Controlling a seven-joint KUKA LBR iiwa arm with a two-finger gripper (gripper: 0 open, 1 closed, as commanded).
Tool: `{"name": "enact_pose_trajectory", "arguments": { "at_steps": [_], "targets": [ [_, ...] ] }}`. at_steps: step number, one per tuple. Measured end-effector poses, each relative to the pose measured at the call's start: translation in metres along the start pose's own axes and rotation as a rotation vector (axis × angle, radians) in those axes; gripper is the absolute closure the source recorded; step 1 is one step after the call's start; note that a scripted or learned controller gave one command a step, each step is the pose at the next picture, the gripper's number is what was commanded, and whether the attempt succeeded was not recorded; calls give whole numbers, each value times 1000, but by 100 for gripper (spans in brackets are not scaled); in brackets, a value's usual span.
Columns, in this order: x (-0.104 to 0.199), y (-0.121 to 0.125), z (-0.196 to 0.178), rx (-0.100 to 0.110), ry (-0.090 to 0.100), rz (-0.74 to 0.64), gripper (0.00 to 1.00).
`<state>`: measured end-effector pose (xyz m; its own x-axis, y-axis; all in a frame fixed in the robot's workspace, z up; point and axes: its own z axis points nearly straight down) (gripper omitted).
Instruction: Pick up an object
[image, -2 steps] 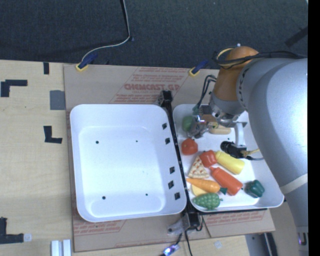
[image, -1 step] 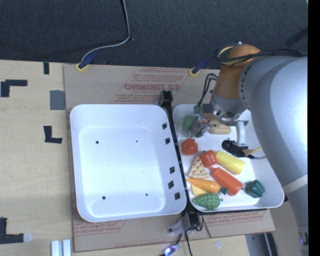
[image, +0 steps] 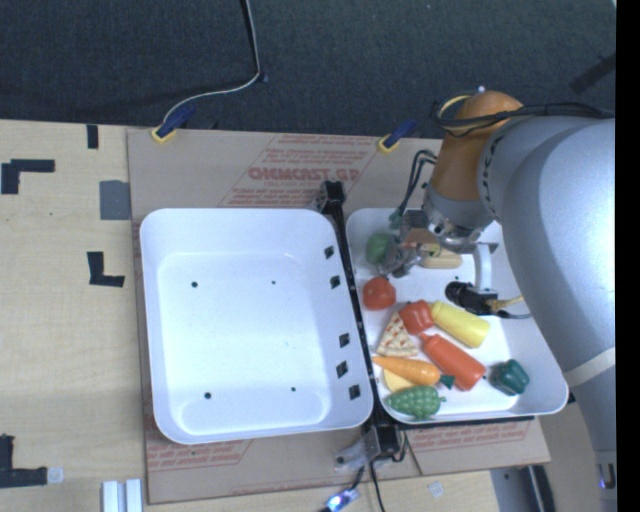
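Observation:
My gripper (image: 402, 258) hangs low over the far left part of the right bin (image: 545, 385). A green round toy (image: 377, 246) lies just left of it and a pale beige piece (image: 443, 261) just right of it. A red tomato (image: 378, 293) sits a little nearer the camera. Below these lie a red pepper (image: 415, 316), a yellow piece (image: 461, 323), a red-orange carrot-like piece (image: 452, 361), a waffle-patterned wedge (image: 395, 339), an orange carrot (image: 407, 369), a leafy green toy (image: 415, 403) and a dark green pepper (image: 510, 377). Nothing shows as held.
The left bin (image: 245, 320) lies beside the right one, with a black hinge strip (image: 345, 300) between them. Both rest on a cardboard sheet (image: 280, 175). The grey arm (image: 560, 230) covers the right bin's far right side.

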<state>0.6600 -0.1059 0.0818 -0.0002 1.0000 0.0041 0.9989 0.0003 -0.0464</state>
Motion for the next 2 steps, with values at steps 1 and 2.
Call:
{"name": "enact_pose_trajectory", "arguments": {
  "at_steps": [1,2],
  "targets": [
    [-2,0,0,0,5,-3,100],
    [3,-17,-1,-43,-5,1,100]
  ]
}}
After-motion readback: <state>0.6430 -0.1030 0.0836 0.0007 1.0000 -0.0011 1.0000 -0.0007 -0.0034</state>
